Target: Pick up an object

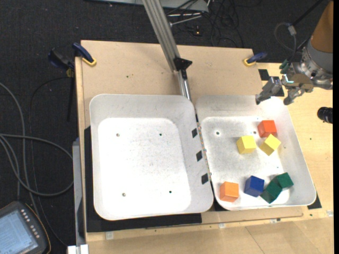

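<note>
One gripper (277, 92): we saw it at about two o'clock over the right bin's far rim, its two fingers spread apart with nothing between them.
Arm (321, 41): it reached in from three o'clock, grey, with the orange band above the wrist.
Right bin (222, 124): we counted seven blocks in it.
Near blocks: an orange-red block (267, 127) lay at six o'clock of the gripper, with two yellow blocks (246, 144) (270, 144) just beyond it.
Far blocks: an orange block (229, 191), a blue block (254, 186) and two green blocks (271, 191) (284, 180) sat along the bin's near edge.
Left bin (106, 142): it lay at nine o'clock of the right one.
</note>
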